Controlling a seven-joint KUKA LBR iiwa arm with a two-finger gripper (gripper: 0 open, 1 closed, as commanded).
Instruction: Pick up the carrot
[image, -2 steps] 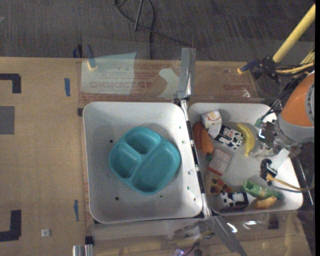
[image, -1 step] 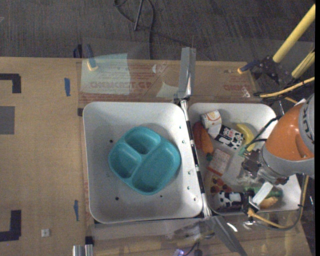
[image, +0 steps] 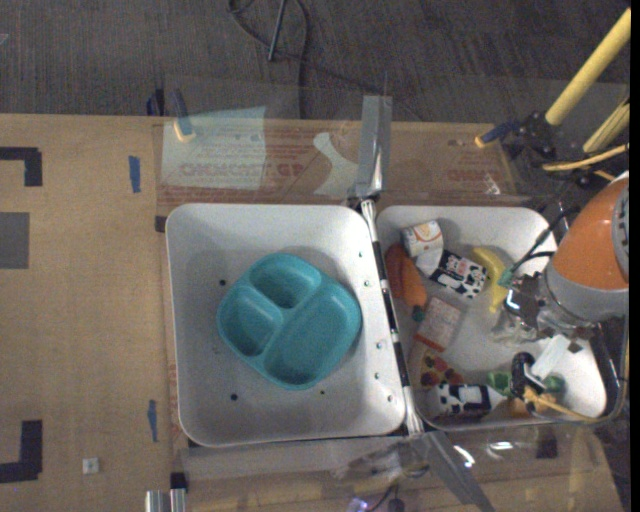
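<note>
Gripper: over the right bin's right edge; whether open or closed, cannot tell.
Carrot: against that bin's left wall, apart from the gripper.

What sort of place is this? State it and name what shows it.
Probably a robotics lab test bench, not a kitchen: two white bins sit on a taped cardboard surface, toy food like the carrot fills the right bin, and a robot arm reaches in.

A tan bench is seen bearing two white bins side by side, the left bin touching the right bin, with blue tape strips left of the left bin.
</note>
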